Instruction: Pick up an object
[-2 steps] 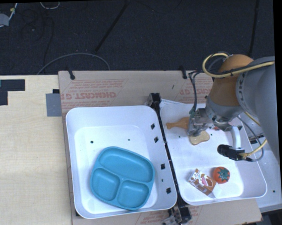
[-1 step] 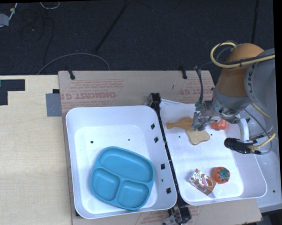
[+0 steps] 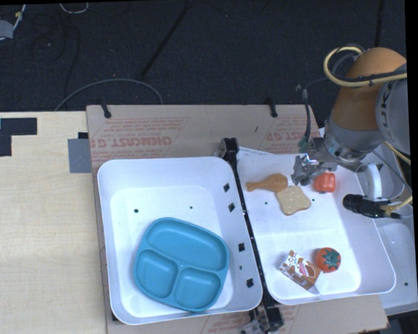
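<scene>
- the grey arm with its orange band [image 3: 368, 73] reaches in from the right, and its two-finger gripper [image 3: 305, 170] hangs over the far part of the right white bin [image 3: 379, 259].
- whether the claw is open or closed i cannot tell; the metal at its tip is small and blurred, and nothing can be made out between it.
- three pieces lie close round the claw. the tan drumstick-shaped toy [image 3: 268, 184] is just to its left, its long axis running left to right, thin end pointing left. the tan toast-shaped slice [image 3: 293, 200] lies just nearer than the claw and touches or nearly touches the drumstick's thick end. the small orange-red rounded piece [image 3: 324, 183] sits just to the claw's right.
- judged from this, the slice and the drumstick's thick end are the nearest targets, a short way near and left of the tip; the drumstick's narrow width would suit a grip taken across its long axis.
- well apart, in the near part of the same bin, a red tomato-like toy [image 3: 328, 259] sits beside a small printed packet [image 3: 297, 270].
- the left white bin [image 3: 113, 181] holds a blue plastic divided plate [image 3: 180, 264], far from the claw and across the black divider [image 3: 242, 224].
- nothing appears lifted, so the pick looks not yet made.
</scene>
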Controlling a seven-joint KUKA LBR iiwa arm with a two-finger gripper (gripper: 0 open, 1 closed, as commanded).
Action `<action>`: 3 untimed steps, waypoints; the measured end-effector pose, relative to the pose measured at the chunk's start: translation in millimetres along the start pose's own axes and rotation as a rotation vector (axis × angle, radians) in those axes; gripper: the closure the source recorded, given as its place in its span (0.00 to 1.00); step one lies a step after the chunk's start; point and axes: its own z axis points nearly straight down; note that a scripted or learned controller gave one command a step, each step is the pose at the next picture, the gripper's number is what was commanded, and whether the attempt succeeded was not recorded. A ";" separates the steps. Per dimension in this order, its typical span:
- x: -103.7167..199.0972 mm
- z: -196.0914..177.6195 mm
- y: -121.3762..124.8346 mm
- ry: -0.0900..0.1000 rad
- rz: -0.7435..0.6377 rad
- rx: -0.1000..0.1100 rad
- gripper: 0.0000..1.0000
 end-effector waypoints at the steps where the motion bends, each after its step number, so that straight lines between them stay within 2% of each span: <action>1: -1.4 -31.0 0.4 0.000 -0.002 0.000 1.00; 2: 46.3 -21.7 -24.6 0.003 -0.005 0.007 1.00; 3: 94.2 -34.8 -52.0 0.003 -0.005 0.007 1.00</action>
